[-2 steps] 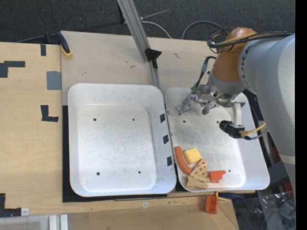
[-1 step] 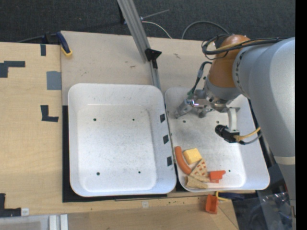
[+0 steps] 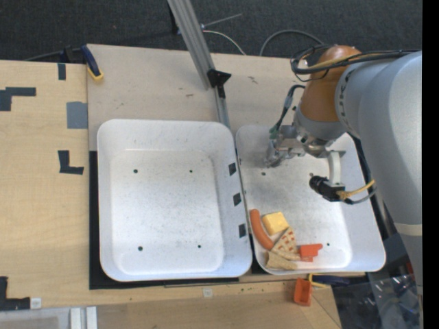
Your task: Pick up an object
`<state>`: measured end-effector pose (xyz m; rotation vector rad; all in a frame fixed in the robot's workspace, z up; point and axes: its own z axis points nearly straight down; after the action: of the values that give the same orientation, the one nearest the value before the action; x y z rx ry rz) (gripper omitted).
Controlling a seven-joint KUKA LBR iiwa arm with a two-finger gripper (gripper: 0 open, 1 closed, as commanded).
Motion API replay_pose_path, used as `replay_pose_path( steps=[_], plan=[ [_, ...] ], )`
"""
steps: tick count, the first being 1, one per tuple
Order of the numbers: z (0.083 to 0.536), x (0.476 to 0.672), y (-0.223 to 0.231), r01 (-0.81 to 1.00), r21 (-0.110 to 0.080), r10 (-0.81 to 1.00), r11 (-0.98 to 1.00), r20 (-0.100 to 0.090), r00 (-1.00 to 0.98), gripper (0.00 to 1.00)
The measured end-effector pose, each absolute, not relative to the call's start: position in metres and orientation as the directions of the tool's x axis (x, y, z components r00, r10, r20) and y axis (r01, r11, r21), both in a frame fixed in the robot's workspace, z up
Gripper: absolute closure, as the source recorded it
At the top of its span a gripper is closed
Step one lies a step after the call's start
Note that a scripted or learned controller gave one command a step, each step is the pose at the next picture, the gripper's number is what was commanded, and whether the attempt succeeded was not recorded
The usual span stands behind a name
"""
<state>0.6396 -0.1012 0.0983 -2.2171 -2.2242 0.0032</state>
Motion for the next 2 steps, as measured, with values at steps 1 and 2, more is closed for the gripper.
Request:
replay_pose_path(
  steps=[1,2],
  plan=[
    [0.157,0.638,-0.109,1.000,0.005,1.000,0.001,-0.001,-0.001,1.00],
    [0.200,0.639,-0.109,1.000,0.003,1.000,0.001,-0.001,-0.001,1.00]
  ],
)
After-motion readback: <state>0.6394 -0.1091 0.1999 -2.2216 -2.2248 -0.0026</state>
